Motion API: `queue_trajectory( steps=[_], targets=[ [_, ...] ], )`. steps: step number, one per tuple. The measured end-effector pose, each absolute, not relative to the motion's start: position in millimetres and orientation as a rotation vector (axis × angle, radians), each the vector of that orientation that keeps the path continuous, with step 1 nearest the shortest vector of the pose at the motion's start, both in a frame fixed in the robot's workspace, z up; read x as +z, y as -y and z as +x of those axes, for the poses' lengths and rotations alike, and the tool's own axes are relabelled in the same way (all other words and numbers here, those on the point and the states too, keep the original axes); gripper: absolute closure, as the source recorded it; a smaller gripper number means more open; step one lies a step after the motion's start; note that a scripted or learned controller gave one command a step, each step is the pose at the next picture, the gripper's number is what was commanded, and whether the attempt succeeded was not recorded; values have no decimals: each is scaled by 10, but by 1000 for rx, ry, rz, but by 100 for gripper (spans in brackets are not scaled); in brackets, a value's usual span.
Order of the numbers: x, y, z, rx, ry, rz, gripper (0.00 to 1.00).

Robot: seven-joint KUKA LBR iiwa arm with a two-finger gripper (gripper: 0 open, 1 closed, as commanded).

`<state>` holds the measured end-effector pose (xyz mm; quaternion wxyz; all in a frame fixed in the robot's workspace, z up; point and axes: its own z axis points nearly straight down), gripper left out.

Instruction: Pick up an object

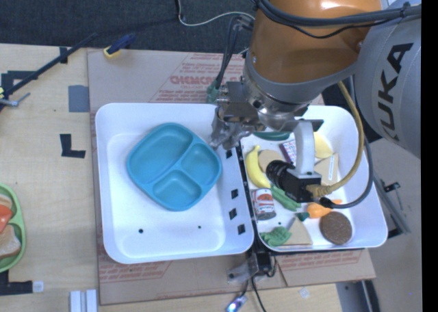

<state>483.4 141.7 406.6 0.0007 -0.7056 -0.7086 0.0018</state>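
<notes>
My gripper (224, 133) hangs low over the divider between the two bins, at the top left corner of the right bin (375, 216). Its tips sit just right of the blue divided plate (174, 165), which lies in the left bin (109, 167). Nothing shows between the tips. Below the gripper in the right bin lie a yellow banana (256, 167), a small can with a red label (264, 203), an orange carrot (317, 211), a brown round cookie (336, 227), a green toy (277, 237) and a pale yellow piece (321, 146). The arm hides the upper part of the right bin.
Both bins rest on a cardboard sheet (164, 78) on the wooden bench. A green plate with food (9, 230) pokes in at the left edge. A blue and yellow clamp (118, 45) lies at the back left, and cables run behind the bins.
</notes>
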Motion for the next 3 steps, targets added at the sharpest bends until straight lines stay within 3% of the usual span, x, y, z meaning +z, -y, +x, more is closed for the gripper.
queue_trajectory(
  steps=[1,2,3],
  targets=[
    [4162,-1420,4835,9,2227,-2214,100],
    [3156,-990,4821,20,2212,-2222,100],
    [4247,-838,4844,-13,2226,-2225,100]
  ],
)
